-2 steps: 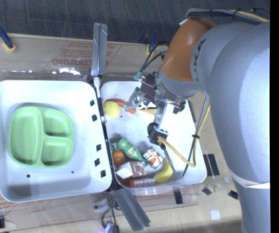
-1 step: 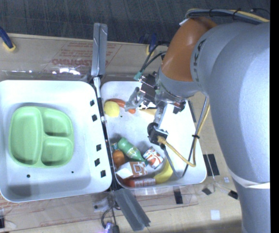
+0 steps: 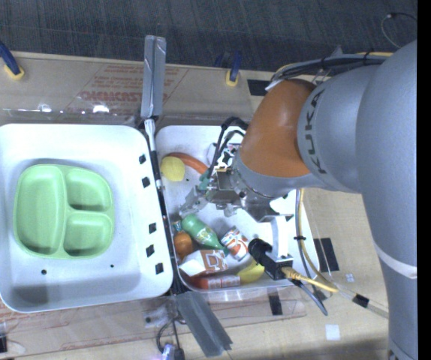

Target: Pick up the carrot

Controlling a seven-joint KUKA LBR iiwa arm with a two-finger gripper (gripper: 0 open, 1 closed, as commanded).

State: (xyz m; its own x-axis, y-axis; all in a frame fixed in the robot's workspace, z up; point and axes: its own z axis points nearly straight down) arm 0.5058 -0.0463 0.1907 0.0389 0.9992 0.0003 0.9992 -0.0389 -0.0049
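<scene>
well, the carrot point(image 3: 194, 162) lies in the right bin point(image 3: 193, 133), touching the lemon point(image 3: 173, 169) on the lemon's right and running away from it toward the arm; its far end is hidden under the wrist; the gripper point(image 3: 209, 191) hangs just below and right of the lemon, low over the bin floor, near the carrot but apart from it; whether it is spread or pressed together cannot be told, the metal parts there being too small and tangled to read; further below the lemon a green bottle point(image 3: 200, 232) lies at a slant, with a small orange fruit point(image 3: 183, 242) touching its left side; below and right of the lemon, past the bottle, lie a red and white can point(image 3: 235, 244), a printed carton point(image 3: 209, 262) and a yellow banana point(image 3: 251, 273); well left of the lemon, in the left bin point(image 3: 5, 223), rests a green divided plate point(image 3: 64, 210); both bins stand on the bench point(image 3: 65, 81).
</scene>
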